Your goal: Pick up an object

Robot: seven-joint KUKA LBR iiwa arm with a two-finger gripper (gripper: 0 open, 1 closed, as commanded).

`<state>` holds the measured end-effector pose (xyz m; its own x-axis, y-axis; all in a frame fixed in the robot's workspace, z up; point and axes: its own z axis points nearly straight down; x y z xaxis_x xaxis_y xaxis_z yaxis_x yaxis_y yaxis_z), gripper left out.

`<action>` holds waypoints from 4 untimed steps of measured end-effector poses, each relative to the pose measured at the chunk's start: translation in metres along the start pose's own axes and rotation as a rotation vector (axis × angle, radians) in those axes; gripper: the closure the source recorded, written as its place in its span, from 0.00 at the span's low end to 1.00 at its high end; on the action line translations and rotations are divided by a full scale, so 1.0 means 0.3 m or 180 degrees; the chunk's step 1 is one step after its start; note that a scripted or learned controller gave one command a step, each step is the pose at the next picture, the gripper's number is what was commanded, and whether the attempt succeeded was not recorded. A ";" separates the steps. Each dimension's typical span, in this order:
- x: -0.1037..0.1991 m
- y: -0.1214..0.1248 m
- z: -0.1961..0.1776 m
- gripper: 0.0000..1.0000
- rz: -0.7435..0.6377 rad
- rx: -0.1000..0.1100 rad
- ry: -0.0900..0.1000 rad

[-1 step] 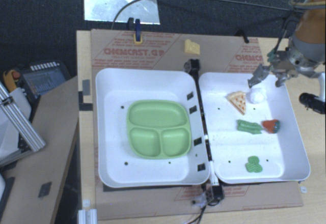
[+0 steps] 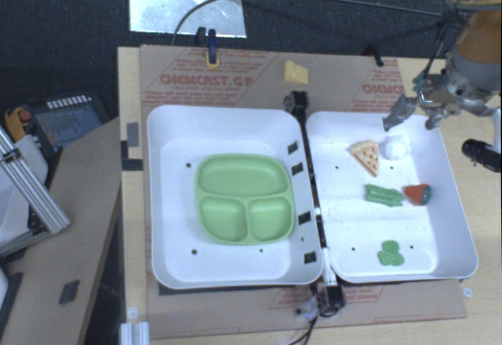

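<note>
On the desk [image 2: 133, 179], in the right bin [image 2: 447, 241], a white object [image 2: 394, 148] lies just below the spread, empty gripper [image 2: 413, 117], which should be lowered straight and centred over it before closing.

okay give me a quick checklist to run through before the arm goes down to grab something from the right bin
1. Hand open with nothing between its fingers: ok.
2. Targets in the right bin: white lump, pizza slice, green pickle, strawberry, green piece: ok.
3. Hand above a target: ok, it hangs over the bin's far edge, near the white lump.
4. Room around the white lump: not ok, the pizza slice lies close beside it.
5. Height above the bin floor: cannot tell.
</note>
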<state>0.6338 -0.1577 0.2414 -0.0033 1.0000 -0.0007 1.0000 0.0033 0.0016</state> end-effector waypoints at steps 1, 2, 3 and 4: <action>0.015 0.010 0.203 0.00 -0.0003 0.0009 0.0002; 0.007 0.033 0.400 0.00 -0.0005 0.0008 0.0001; 0.009 0.034 0.528 0.00 -0.0007 0.0006 0.0001; 0.008 0.040 0.483 1.00 -0.0013 -0.0014 -0.0003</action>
<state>0.6460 -0.1552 0.0966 -0.0072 1.0000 -0.0015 1.0000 0.0072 0.0059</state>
